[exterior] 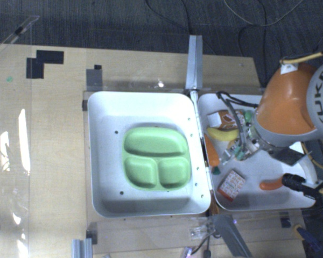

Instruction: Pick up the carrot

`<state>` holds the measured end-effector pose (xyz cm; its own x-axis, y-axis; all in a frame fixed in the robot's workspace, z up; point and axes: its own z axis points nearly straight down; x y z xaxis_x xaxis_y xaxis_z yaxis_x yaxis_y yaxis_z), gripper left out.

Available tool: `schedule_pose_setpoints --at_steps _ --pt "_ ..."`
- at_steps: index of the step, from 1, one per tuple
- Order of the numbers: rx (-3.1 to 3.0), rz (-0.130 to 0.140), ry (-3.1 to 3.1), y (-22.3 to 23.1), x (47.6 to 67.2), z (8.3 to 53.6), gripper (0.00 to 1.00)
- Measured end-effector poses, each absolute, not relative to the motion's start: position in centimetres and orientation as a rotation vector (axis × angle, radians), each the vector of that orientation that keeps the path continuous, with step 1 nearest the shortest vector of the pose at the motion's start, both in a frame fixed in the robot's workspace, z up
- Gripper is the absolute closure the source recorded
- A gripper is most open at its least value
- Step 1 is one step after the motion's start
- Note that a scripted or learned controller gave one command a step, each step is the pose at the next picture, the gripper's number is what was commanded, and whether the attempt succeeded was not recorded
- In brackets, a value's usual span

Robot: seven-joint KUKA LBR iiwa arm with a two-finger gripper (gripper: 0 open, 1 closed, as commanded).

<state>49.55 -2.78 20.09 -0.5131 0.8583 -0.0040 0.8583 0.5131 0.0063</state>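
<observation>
We see the gripper (238,150) low in the right bin (258,200), just beside the carrot (211,152) by the banana (222,135); we cannot tell its jaw state

A pale wooden table (48,160) fills most of the view, with dark grey carpet floor (97,9) beyond its far edge. Black cables (172,4) loop across the carpet. Black tape marks (43,62) sit on the table's far left part. A clear plastic sheet (11,144) on the left catches bright reflections of overhead light
</observation>
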Motion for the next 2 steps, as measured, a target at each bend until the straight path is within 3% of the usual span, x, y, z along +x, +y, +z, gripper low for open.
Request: schedule_pose_setpoints --at_steps 1,2 --pt "0.845 0.005 3.017 -0.9 48.9 18.6 1.00" --pt "0.263 0.005 3.122 4.7 48.9 18.6 1.00"
